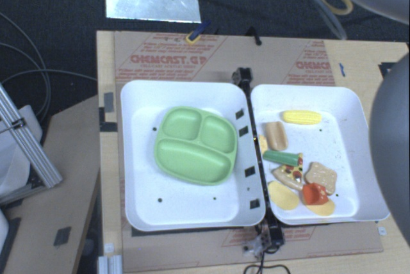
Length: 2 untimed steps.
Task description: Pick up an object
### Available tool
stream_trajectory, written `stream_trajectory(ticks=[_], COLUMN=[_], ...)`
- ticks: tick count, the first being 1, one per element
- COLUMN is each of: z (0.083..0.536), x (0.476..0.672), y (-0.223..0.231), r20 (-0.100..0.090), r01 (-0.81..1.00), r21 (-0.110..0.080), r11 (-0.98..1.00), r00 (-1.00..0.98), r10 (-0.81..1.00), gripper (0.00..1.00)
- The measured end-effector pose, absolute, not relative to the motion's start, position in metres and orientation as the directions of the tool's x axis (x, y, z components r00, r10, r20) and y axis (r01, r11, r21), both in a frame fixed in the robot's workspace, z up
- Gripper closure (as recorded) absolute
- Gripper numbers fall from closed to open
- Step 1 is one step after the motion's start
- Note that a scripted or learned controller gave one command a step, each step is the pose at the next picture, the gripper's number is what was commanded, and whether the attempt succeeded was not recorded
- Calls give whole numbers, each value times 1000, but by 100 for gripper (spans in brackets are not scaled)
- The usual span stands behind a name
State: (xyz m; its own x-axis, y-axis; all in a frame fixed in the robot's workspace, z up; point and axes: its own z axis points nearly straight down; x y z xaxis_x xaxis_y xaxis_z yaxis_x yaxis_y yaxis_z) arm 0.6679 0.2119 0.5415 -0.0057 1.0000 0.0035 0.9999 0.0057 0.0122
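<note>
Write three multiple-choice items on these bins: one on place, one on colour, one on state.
1. Where does the divided plate lie?
A. left bin
B. right bin
C. on the cardboard

2. What colour is the corn cob?
A. red
B. yellow
C. blue

3. How does the divided plate sit?
A. flipped face down
B. leaning on a wall
C. flat, hollows facing up

Key: 1 A, it lies inside the left bin. 2 B, the cob near the far wall of the right bin is yellow. 3 C, its three hollows face up.
</note>
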Motion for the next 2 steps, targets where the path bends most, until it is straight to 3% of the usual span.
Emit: stream_trajectory(ticks=[1,2], z=[457,540], x=[568,671], y=[160,149], r20=[-1,1], r01=[1000,1000], r21=[-10,16], r11=[-2,-2], r00=[2,1], r10=[1000,1000], gripper=[100,100])
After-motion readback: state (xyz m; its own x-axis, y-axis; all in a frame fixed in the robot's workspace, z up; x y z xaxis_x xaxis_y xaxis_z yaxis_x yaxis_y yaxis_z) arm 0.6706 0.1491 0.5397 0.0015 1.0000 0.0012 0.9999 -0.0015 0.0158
